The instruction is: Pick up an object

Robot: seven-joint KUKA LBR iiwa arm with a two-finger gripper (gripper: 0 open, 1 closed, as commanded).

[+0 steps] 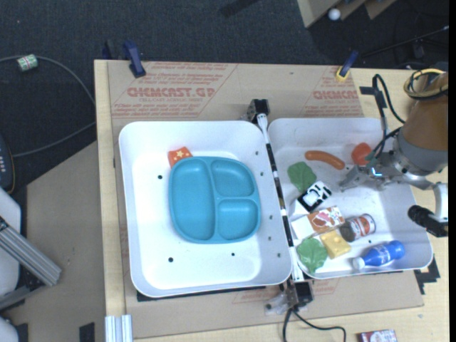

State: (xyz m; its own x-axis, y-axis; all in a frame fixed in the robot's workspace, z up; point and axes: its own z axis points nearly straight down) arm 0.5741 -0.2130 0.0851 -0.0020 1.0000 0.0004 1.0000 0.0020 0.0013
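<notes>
On a cardboard-topped bench (214,84) printed with red lettering, two shallow white bins sit side by side above a dark carpeted floor (57,20). The left bin (142,191) holds a blue divided plate (214,198), with a small red-and-yellow card (179,154) touching its far left edge. The right bin (399,219) holds a sausage (324,159), a green leafy piece (301,174), a black-and-white object (314,194), a small can (358,226), a yellow block (335,244) and a blue bottle (377,254) near its front edge. The arm (425,137) reaches in from the right, orange band above the wrist, with the gripper (365,173) low over the bin's far right part, just beside a red object (360,152). Whether it is clenched or released cannot be told.
</notes>
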